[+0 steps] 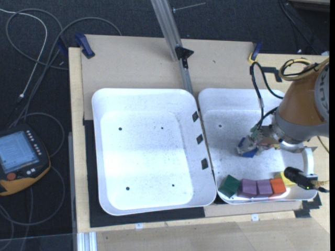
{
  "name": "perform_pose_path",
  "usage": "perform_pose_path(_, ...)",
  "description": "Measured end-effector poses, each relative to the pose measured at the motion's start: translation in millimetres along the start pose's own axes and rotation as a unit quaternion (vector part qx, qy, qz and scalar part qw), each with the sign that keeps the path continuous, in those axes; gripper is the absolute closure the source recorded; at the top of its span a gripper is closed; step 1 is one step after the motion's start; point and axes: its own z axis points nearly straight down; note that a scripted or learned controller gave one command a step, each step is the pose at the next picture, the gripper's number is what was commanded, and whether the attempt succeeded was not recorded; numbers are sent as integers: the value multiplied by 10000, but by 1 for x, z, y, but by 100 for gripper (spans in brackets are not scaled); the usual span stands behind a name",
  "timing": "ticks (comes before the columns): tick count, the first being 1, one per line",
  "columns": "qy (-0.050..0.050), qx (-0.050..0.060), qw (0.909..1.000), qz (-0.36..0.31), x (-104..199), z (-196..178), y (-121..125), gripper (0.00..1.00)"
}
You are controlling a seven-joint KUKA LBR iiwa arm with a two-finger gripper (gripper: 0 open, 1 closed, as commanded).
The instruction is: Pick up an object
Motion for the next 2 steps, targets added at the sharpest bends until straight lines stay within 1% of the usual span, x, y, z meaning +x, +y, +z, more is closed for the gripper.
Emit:
perform_pose_path(1, -2, -50, 10000, -47, 80, -94, 39, 100)
perform_pose_path(2, 8, -17, 10000, -48, 170, -105, 70, 100)
